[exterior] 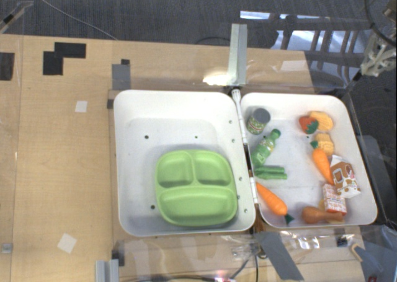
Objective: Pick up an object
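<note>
At the picture's top right edge you get only a cut-off piece of the arm [378, 57], so you cannot tell how its fingers stand. In the right bin [298, 102], the print on the small carton [343, 175] near the right wall is too small to read, and so is the label on the can [257, 119] at the bin's upper left corner.

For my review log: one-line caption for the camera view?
Green divided tray in the left bin; toy foods, including two carrots, in the right bin.
</note>
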Tool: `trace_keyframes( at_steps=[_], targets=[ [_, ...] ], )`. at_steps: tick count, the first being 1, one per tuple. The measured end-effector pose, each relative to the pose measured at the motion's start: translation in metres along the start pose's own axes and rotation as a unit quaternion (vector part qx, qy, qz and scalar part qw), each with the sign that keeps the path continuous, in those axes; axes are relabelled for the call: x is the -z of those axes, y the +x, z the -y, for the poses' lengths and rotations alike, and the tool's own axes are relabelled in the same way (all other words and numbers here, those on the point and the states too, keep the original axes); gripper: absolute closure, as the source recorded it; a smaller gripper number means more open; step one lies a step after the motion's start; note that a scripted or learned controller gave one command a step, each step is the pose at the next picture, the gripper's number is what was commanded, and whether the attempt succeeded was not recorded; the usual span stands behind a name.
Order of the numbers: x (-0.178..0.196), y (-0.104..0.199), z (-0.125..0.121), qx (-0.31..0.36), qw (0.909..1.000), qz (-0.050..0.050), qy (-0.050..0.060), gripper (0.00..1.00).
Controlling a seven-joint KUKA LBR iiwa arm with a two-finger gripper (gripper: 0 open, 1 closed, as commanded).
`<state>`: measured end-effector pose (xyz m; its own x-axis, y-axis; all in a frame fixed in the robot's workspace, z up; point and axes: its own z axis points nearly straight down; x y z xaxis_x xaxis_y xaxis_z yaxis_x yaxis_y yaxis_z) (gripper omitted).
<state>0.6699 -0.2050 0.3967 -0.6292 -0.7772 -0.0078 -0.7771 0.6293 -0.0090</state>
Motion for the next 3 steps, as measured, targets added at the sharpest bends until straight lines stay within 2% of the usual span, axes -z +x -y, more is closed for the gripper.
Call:
trace_keyframes(
  at_steps=[1, 2, 3],
  targets=[
    [0.015, -0.002, 0.001, 0.000, 1.0000, 0.004, 0.005, 1.00],
    [-0.003, 0.000, 0.000, -0.032, 0.9995, 0.000, 0.000, 1.00],
    [0.012, -0.002, 0.001, -0.031, 0.9995, 0.004, 0.005, 1.00]
  ],
)
